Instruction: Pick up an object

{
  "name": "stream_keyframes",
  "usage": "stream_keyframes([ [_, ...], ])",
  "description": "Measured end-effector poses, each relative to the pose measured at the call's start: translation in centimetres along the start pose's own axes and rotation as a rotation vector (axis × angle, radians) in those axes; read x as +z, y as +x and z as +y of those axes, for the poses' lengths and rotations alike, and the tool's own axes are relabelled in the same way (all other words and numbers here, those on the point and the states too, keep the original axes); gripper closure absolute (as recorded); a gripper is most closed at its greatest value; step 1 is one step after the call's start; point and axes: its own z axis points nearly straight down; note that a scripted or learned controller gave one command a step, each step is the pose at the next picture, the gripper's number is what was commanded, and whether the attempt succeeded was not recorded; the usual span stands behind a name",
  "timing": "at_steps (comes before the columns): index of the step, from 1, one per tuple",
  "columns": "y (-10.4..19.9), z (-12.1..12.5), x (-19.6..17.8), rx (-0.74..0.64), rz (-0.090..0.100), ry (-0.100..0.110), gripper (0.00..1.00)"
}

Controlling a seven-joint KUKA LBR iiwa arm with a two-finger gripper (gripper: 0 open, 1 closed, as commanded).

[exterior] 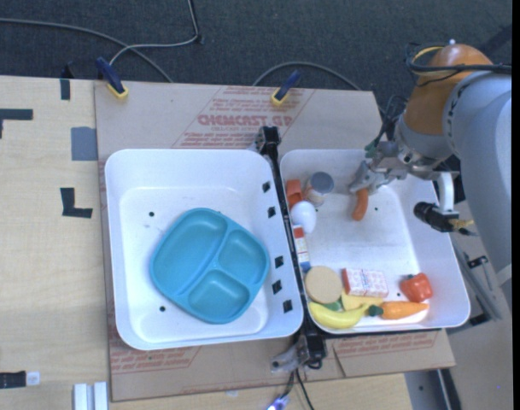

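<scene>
Lying lowest in the right bin (430,237), banana (335,316), cracker box (365,281) and carrot (398,310) are crowding the near wall, while farther right the gripper (368,180) is pinching an orange sausage (360,204) that is hanging nearly upright, its upper end hidden between the fingers.

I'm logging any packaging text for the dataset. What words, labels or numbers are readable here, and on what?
"CHEMCAST" (roughly): large red print on the brown cardboard sheet under the bins, upside down and only partly legible.
Lines beneath it: too blurred to read.
Small red-and-white box in the right white bin: print too small.
</scene>
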Motion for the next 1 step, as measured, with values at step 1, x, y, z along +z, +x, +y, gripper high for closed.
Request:
stream_keyframes([
  [1, 6.14, -8.35, 0.26, 0.001, 0.005, 0.006, 1.0],
])
